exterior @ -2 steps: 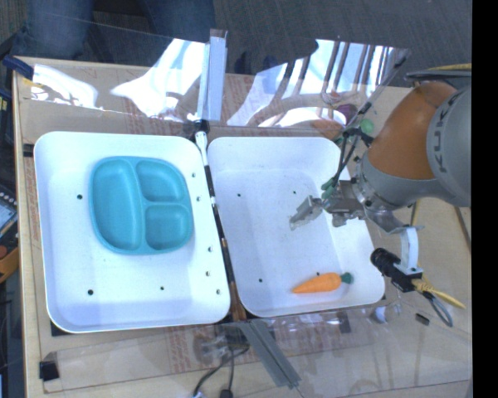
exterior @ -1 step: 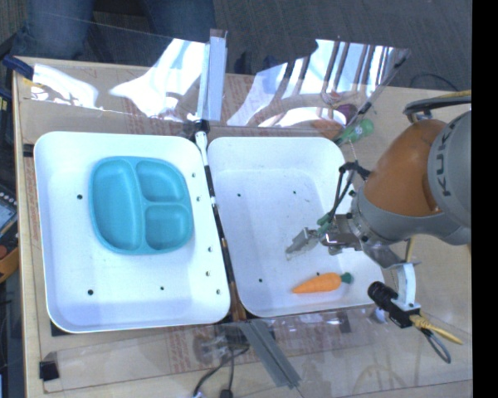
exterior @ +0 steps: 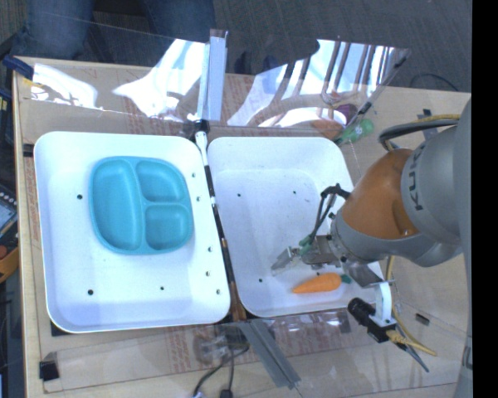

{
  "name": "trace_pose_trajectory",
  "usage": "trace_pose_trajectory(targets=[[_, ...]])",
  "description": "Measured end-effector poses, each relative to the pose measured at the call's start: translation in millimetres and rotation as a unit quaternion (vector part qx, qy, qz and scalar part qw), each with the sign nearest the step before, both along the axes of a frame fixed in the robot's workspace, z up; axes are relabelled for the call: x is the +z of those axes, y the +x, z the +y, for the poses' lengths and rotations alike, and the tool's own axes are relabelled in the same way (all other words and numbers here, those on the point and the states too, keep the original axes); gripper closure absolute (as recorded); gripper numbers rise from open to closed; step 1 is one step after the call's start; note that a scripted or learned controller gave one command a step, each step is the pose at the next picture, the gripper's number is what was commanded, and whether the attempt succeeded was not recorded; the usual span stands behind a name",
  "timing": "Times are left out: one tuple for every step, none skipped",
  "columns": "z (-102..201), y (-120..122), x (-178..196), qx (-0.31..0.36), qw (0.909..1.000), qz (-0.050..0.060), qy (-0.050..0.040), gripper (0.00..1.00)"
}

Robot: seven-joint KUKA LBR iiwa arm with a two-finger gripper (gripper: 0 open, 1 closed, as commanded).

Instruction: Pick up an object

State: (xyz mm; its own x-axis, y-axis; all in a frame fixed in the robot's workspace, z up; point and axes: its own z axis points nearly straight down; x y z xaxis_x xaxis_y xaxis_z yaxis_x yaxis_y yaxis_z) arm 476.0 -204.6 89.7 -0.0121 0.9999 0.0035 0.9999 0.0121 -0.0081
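Carrot (exterior: 317,284), orange, lies loose on the floor of the right-hand white bin (exterior: 257,214) near its lower right corner, low in the frame, with the gripper (exterior: 289,259) just above and beside it, touching nothing that can be made out; whether the claw is open or closed cannot be told. Arm (exterior: 415,197), grey with orange band, reaches in from the right edge and bends down over that bin's right wall, seemingly placed for a try at the carrot. Farther off, the left-hand white bin (exterior: 58,222) holds a blue divided tray (exterior: 141,203), flat and well apart from the gripper.
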Motion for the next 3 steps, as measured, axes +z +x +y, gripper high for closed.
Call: trace_pose_trajectory(targets=[[-6.4,-0.2,19.2,-0.018,0.9998,-0.001,-0.0006,0.0],[4.5,0.1,0.3,0.043,0.9991,0.0,0.0012,0.0],[-5.4,58.5,45.8,-0.044,0.999,0.0,-0.0008,0.0]])
